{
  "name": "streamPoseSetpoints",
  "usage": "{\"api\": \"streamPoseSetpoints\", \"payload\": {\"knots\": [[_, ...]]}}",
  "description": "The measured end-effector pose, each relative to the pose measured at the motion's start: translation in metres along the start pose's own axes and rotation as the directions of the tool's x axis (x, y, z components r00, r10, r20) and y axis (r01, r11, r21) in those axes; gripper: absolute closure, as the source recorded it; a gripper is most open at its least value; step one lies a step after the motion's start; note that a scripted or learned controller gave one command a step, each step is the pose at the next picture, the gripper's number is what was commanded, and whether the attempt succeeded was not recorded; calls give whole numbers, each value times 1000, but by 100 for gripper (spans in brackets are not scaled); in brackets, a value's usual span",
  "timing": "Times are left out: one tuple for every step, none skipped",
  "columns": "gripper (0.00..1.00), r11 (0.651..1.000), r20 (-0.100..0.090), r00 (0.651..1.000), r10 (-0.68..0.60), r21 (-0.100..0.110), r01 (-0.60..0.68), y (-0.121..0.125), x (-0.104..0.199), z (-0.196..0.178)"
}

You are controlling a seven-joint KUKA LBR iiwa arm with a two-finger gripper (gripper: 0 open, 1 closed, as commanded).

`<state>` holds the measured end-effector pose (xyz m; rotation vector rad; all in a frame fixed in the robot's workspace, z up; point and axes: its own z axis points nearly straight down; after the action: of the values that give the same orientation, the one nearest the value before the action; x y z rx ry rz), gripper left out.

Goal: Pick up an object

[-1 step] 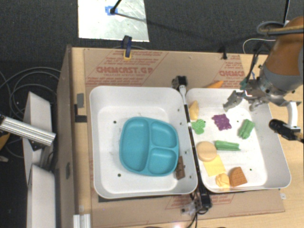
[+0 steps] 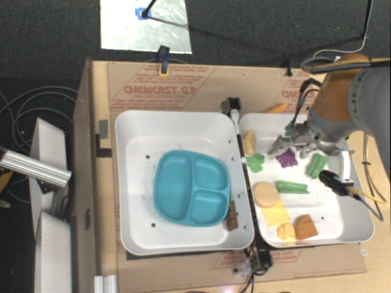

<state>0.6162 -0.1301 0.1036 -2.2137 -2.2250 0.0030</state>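
Stock as I see it: left white plastic bin (image 2: pixel 131 163) holds a teal three-compartment plate (image 2: pixel 191 187). Right white plastic bin (image 2: pixel 354 221) holds the toy food. My hand (image 2: pixel 297 144) sits at the bin's 12 o'clock, directly over a purple knobbly toy (image 2: pixel 286 159); whether it is open or closed I cannot tell. Green pod-shaped toy (image 2: pixel 292 187) at centre, round tan disc (image 2: pixel 266 194) at 8 o'clock.
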Motion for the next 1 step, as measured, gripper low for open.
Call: {"api": "streamPoseSetpoints", "payload": {"knots": [[0,1000,1,1000,3,-4,-3,4,-6,20]]}}
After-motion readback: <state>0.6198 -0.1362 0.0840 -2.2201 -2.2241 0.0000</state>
